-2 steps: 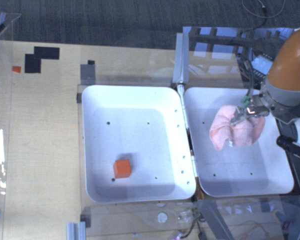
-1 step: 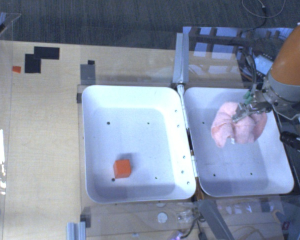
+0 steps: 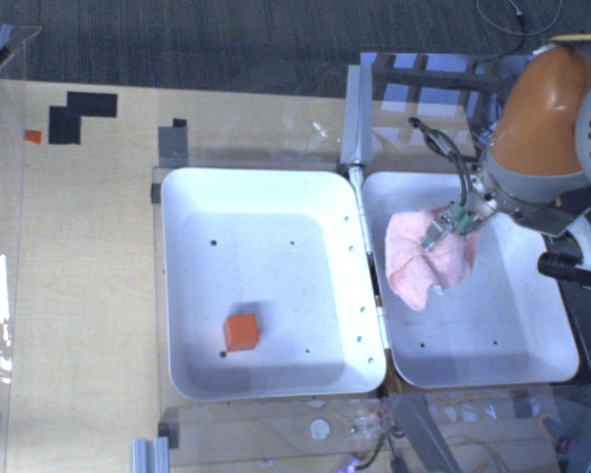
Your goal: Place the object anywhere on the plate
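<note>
The arm [image 3: 547, 116] reaches in from the right and hangs over the right bin [image 3: 512, 363], its gripper [image 3: 451, 227] low over a pink plate [image 3: 428, 259] that lies in the left half of that bin. The plate looks thin and flat, pale pink, with an uneven, slightly crumpled outline, more like soft plastic or foam than stiff ware, so it may shift if pressed. What the fingers are doing cannot be told: the tip is small and dark against the pink, with a greenish patch by it, and nothing can be made out clearly between them. An orange cube [image 3: 241, 332], small, matte and sharp-edged, sits alone in the near left part of the left bin [image 3: 187, 264], well apart from the plate and from the gripper. If the cube is the object meant, it has not yet been carried over; if something small is at the gripper tip, it is too blurred to name. Both bins are shallow, smooth and white with rounded corners and small dark dots on their floors, and they stand side by side on a pale wooden bench [image 3: 79, 264].
</note>
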`<state>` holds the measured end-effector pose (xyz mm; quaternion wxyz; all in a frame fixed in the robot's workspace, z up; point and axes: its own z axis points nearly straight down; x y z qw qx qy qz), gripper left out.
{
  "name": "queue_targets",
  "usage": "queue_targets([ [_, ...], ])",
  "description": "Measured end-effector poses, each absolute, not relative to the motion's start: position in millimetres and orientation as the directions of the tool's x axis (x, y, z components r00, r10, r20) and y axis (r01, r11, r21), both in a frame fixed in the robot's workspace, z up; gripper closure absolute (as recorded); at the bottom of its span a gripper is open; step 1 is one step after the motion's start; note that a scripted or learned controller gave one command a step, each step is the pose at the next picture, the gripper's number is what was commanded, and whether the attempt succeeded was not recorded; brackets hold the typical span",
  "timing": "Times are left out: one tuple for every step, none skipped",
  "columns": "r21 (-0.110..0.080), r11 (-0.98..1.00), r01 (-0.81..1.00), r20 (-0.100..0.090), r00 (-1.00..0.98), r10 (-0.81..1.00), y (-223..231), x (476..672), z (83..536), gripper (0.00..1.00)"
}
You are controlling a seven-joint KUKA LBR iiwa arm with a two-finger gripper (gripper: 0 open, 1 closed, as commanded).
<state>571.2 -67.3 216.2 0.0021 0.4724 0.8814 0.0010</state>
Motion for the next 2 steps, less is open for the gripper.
queue_targets([
  [0.006, 0.836, 0.548, -0.008, -0.836, 0.548, -11.5, 570.0, 228.0, 1.0],
  [0.005, 0.984, 0.177, -0.012, -0.984, 0.177, 46.9, 563.2, 235.3, 1.0],
])
